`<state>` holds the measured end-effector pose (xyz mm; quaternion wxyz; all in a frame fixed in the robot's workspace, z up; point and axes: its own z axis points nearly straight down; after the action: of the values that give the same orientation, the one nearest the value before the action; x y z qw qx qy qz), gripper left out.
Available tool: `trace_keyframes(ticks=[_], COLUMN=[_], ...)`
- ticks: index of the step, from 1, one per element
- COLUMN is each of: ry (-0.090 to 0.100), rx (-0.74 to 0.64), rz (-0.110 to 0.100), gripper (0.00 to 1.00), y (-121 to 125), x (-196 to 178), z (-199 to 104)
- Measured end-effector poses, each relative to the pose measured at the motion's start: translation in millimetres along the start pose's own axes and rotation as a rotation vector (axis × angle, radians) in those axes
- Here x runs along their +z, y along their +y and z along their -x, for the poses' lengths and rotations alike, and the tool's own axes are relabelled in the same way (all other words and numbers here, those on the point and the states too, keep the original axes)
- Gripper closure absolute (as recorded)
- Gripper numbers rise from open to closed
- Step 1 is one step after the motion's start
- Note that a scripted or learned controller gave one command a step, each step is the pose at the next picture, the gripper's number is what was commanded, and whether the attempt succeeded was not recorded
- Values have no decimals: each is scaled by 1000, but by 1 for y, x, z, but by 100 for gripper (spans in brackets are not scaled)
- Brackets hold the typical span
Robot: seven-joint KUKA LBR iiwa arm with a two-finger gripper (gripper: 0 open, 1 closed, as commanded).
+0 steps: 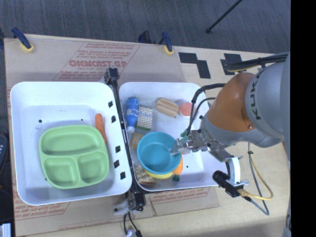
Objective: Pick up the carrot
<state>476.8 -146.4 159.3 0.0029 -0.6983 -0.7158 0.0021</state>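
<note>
Glossy plastic blue bowl (157, 153), matt green plastic tray (74, 156), smooth white bins (19, 132).

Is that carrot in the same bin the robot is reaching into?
No. The carrot lies in the left bin, beside the green tray. The gripper is in the right bin, at the blue bowl.

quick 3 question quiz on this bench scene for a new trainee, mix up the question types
1. True or false: the small orange carrot lies in the left white bin, beside the green three-compartment plastic tray.
2. Which bin is the two-finger gripper over? A left, B right.
3. Fill in: the gripper is at the rim of the round ___ bowl.

Key: 1 true. 2 B, the right white bin. 3 blue.
</note>
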Motion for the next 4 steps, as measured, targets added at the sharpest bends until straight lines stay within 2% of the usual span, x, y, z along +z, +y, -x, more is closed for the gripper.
trace_keyframes(ticks=[1,2,3,4], ry=[-1,-2,-2,-1], rx=[1,-265,-275,-109], rz=[0,6,13,1], gripper=[0,0,100,100], y=[0,1,6,-1], x=[0,66,53,13], z=[1,8,8,51])
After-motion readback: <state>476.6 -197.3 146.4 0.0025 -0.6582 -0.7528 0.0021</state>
